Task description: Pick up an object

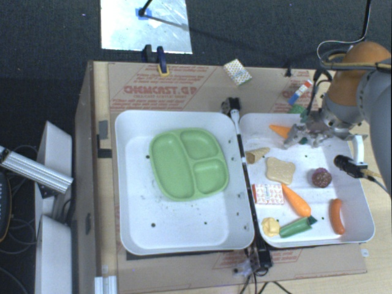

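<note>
The right bin (361, 222) holds several toy foods. A small orange carrot (279, 129) lies at its far side, and my gripper (306, 135) hovers low just to the right of it, near the bin's back edge. Nothing shows between its fingers. Closer in lie a pale wedge (258, 155), a slice of toast (280, 170) and a dark red ball (321, 177). Along the front are a red-and-white packet (267, 193), a larger carrot (296, 201), a green pickle (297, 226), a yellow piece (270, 226) and an orange sausage (336, 216).
The left bin (135, 225) carries a green divided plate (188, 164). Behind the bins on the cardboard lie a small patterned packet (237, 71) and a red-and-blue item (300, 93). The arm comes in over the right bin's far right corner.
</note>
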Tool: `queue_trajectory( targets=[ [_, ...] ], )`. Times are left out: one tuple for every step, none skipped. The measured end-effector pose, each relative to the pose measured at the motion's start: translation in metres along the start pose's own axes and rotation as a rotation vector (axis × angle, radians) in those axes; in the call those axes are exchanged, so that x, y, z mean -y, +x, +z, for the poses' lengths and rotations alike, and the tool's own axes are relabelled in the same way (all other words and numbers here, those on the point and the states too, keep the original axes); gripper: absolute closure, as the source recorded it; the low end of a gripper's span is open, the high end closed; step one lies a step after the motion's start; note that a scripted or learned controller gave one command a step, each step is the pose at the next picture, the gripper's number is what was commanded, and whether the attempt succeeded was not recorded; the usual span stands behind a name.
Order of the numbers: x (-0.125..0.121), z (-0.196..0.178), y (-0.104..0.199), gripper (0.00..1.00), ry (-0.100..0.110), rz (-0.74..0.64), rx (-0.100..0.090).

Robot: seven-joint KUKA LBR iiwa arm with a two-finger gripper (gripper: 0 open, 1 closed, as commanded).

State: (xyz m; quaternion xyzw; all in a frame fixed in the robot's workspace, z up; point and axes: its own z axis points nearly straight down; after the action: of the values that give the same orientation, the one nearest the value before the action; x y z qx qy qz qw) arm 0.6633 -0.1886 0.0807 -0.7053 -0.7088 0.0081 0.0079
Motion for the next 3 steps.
queue_trajectory(
  targets=[
    [0.0,0.0,0.001,0.0,0.0,0.001,0.001],
    [0.0,-0.01,0.002,1.0,0.0,-0.001,-0.001],
    [0.0,-0.01,0.002,0.0,0.0,-0.002,-0.001]
  ],
)
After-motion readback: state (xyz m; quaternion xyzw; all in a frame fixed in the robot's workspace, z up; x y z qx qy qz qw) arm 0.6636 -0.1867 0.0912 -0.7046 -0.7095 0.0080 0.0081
